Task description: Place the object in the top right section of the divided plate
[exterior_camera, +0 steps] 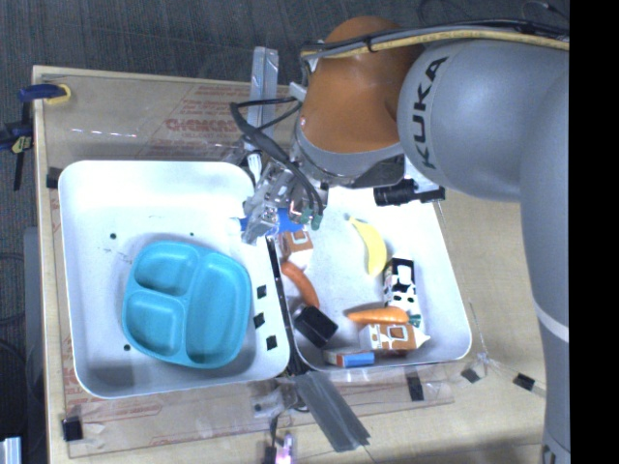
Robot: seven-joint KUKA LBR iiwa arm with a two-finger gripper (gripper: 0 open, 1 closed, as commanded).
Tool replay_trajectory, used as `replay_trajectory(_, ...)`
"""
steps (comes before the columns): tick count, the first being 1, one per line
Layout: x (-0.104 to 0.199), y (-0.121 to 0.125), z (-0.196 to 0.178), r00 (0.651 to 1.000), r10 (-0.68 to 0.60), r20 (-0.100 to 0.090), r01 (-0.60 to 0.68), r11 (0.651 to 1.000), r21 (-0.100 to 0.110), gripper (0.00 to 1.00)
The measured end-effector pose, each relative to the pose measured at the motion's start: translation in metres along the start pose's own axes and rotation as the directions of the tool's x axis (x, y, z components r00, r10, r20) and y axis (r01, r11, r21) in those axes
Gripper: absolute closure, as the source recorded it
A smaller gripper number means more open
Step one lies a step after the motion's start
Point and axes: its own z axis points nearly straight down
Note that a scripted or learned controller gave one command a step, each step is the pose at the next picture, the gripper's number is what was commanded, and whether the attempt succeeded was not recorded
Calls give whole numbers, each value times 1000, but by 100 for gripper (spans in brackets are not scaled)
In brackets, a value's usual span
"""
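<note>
Plate [189,303] first: it's one blue divided plate with three sections, sitting in the left bin [87,196], and all three look bare, so nothing's been delivered yet. Which object is meant is anyone's guess, since the whole pile is over in the right bin [447,288]. The gripper [279,211] hangs right over the wall between the two bins, with something small and blue by its tip, but whether it's actually pinching anything or how it's set, can't tell from this angle. So pretty much the whole job looks left to do. Count in the right bin: one banana [371,244], one hot dog [300,280], one carrot [377,313], one black block [315,325], one cow-print carton [400,288].
</note>
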Motion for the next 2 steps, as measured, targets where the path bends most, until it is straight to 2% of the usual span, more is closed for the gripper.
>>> replay_trajectory(1, 7, 22, -25, 966, -258, 5, 258, 966, -1, 100)
replay_trajectory(2, 51, 74, 25, 866, -501, 1, 501, 866, 0, 100)
